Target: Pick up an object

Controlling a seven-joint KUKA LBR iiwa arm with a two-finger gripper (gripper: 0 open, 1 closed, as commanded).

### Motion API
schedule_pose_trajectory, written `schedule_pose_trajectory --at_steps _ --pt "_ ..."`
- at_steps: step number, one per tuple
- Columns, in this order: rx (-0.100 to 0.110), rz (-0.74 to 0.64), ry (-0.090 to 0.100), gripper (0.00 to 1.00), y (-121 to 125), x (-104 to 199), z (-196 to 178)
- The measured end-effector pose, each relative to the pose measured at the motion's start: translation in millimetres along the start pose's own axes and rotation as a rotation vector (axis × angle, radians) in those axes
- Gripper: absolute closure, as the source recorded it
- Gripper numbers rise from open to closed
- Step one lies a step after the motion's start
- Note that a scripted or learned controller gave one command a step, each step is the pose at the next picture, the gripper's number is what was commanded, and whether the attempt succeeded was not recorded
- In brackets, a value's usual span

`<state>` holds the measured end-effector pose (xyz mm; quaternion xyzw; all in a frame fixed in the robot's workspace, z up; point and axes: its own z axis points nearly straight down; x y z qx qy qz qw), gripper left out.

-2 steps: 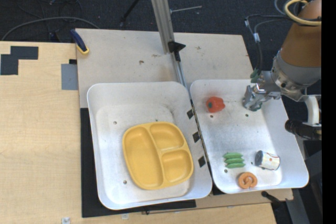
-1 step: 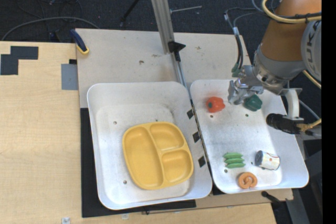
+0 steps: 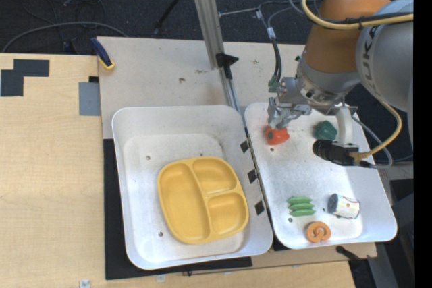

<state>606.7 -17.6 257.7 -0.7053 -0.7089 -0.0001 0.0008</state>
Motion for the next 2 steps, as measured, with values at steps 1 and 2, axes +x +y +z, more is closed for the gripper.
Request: schedule_pose_trajectory --at_steps 1,2 --pt "0.004 0.001 -0.001 1.00 5.6 53.4 21.9" --pt "0.003 0.000 -0.001 1.00 9.6 109.9 33.8"
